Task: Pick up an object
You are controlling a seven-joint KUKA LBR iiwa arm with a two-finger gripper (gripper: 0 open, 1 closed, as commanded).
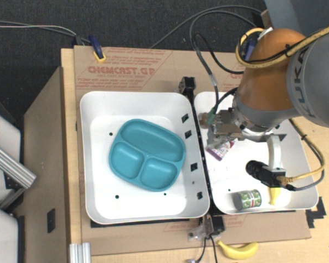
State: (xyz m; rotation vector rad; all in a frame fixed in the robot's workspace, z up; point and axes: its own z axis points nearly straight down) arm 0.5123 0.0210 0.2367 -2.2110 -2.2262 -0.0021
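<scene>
On the desk (49, 147), a brown sheet printed with red lettering is seen under both bins, and a blue and yellow clamp (97, 49) is fixed at its rear edge. The left bin (89, 147) is taken up at its middle by a teal divided plate (147, 154), which lies flat and tilted a little against the bin's sides. A band of bare white floor is left all round the plate, widest along the rear and the front, so no edge of the plate is touching a wall.

The two bins are set wall to wall. Just right of that shared wall, in the right bin (230, 175), the end effector (222, 131) is held low over the rear left part. Whether it is wide or narrow cannot be told, since it is covered from above by the wrist and the orange band. A small purple and white packet (217, 150) is seen directly under it, close to the shared wall; a grasp on it cannot be confirmed.

Open floor lies in the bin's middle. A can with a green label (247, 199) lies on its side near the front wall, and a yellow piece (272, 195) lies just beside it on the right. A banana (238, 250) lies outside the bins at the desk's front edge.
</scene>
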